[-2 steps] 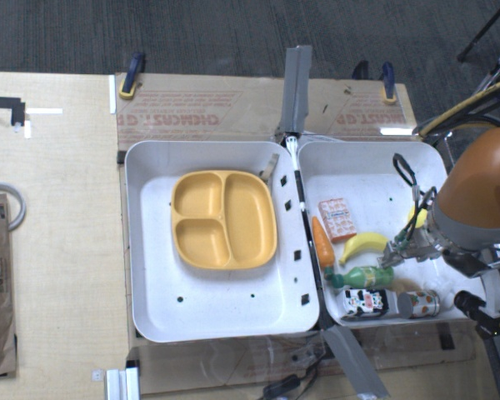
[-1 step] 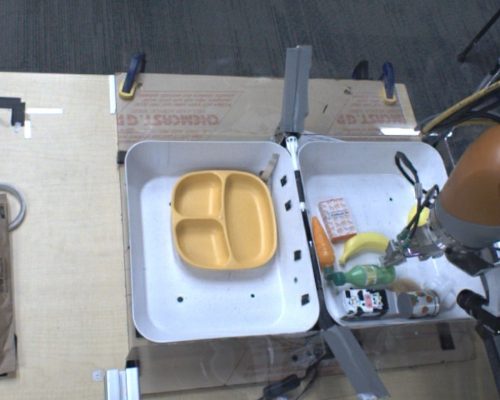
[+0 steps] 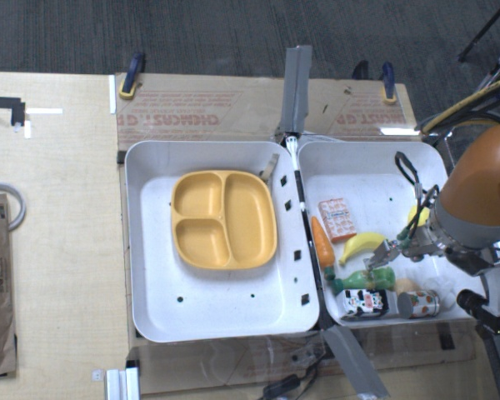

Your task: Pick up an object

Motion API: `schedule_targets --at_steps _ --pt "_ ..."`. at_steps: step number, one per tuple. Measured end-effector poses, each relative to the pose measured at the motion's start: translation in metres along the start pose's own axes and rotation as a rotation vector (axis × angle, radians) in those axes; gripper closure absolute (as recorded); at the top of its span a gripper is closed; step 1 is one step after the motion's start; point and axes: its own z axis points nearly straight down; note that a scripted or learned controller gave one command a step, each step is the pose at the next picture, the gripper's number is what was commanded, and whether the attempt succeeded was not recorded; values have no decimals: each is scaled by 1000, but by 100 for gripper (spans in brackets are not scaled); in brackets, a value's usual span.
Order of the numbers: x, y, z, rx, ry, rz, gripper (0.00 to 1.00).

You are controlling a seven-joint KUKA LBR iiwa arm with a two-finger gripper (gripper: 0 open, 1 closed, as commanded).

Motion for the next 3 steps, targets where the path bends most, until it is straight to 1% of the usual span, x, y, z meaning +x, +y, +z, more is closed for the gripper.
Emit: schedule_targets --at_steps 1,2,3 --pt "25 -1 40 4 3 -148 0" --pt "24 0 32 1 2 -145 100" --pt "84 81 -60 5 0 -17 100"
